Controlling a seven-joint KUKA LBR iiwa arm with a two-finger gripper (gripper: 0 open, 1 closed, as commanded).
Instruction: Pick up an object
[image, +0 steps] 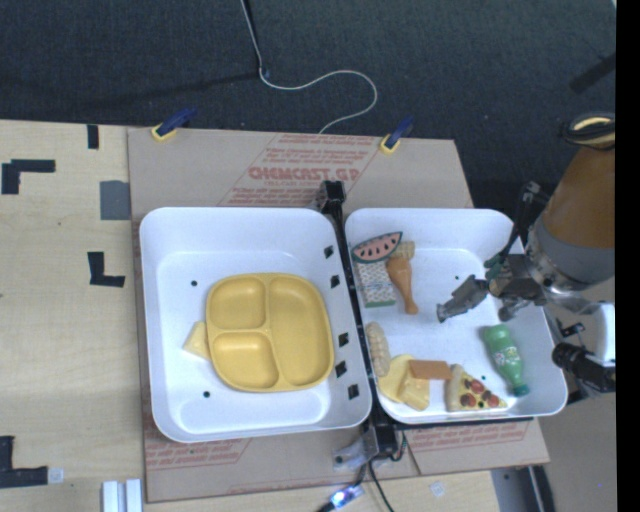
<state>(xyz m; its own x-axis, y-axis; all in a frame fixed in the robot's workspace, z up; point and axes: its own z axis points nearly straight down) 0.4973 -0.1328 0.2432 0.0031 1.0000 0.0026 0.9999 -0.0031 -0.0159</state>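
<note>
- End effector (462, 301) hangs over the right bin (440, 225) at the right of the frame, its dark fingers spread apart with nothing between them.
- Green bottle (506, 358) lies just below and right of it, near the bin's right wall.
- Watermelon slice (377, 247), drumstick (402, 279) and a printed card (377, 285) lie along the bin's left side.
- Corn cob (378, 347), cheese wedge (409, 383) and pizza slice (470, 392) sit along the lower edge.
- Left bin (170, 240) holds a yellow divided plate (269, 332).

dark carpet floor (450, 60), wooden bench (60, 330) (black tape marks), cardboard sheet (300, 170)
</note>
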